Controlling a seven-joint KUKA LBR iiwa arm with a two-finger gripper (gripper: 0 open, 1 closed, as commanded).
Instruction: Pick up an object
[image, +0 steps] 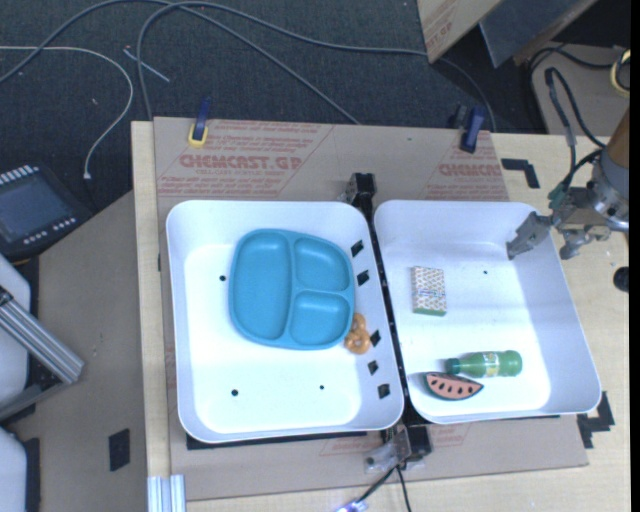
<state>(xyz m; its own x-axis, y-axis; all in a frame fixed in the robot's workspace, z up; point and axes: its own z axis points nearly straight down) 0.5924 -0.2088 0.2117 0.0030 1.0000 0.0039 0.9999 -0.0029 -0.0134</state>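
Two shallow white bins are seen side by side on the bench: the left bin (200, 380) and the right bin (560, 370). The step in hand is judged to be the approach, since nothing is held yet. For it to be done well, one target should be settled on first, the arm brought over the middle of the right bin, and the descent made straight down with the fingers set across the narrow width of the chosen thing, well clear of the bin wall.

In the left bin a blue divided plate (290, 290) is laid flat, with a small orange-brown piece (358, 337) just beside its lower right corner. The gripper (552, 236) is held at the upper right rim of the right bin, its fingers spread apart with nothing between them.

In the right bin a patterned sponge block (429, 290) lies nearest the gripper, to its lower left. A green bottle (485, 364) lies on its side farther down, and a watermelon slice toy (452, 386) lies just below it, close to the bottle; both are well apart from the gripper
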